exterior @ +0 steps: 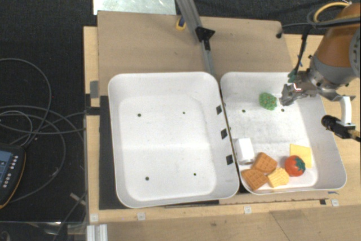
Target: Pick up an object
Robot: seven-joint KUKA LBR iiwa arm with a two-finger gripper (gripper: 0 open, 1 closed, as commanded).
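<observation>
The broad brown wooden bench (146, 48) carries two shallow white plastic bins side by side, and the left bin (169, 138) lies bare to my eye while the right bin (265, 121) holds all the pieces. The grey arm with its orange band (337, 48) reaches in from the right and hangs over the upper part of the right bin, its two-finger gripper (289, 96) low and just beside a small bumpy green lump (268, 101), on the lump's right. Nothing sits between the fingers that I can see, but whether they are spread or closed I cannot tell from this slant. Down at the near end of the same bin lie a yellow wedge (301, 153), a red round tomato-like toy (294, 165), two tan waffle-patterned pieces and a smaller yellow one (265, 171), and a small white block (245, 149) against the bin's left wall. I would judge this the approach step, nothing yet lifted. The next move likely calls for shifting left to straddle the green lump, then closing and raising.
</observation>
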